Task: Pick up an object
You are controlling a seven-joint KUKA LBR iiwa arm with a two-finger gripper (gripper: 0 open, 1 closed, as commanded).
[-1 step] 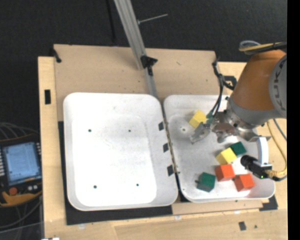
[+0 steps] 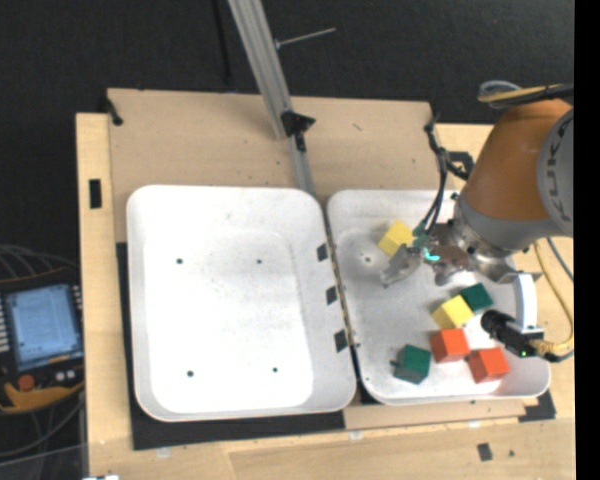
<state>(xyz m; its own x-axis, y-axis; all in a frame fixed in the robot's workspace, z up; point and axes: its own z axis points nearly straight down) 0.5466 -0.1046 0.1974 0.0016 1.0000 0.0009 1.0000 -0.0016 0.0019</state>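
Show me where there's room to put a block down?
The left bin has lots of bare white floor from wall to wall. The right bin is bare only along its left side, by the divider. It's crowded lower right: green block, orange blocks, yellow block.

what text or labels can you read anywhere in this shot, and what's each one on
"KU": part of grey lettering on the arm's housing, cut off at the picture's edge.
Handheld pendant left of the bench: its lit screen shows rows of content, too small and blurred to read.
Blocks and the two white bins: no readable print.
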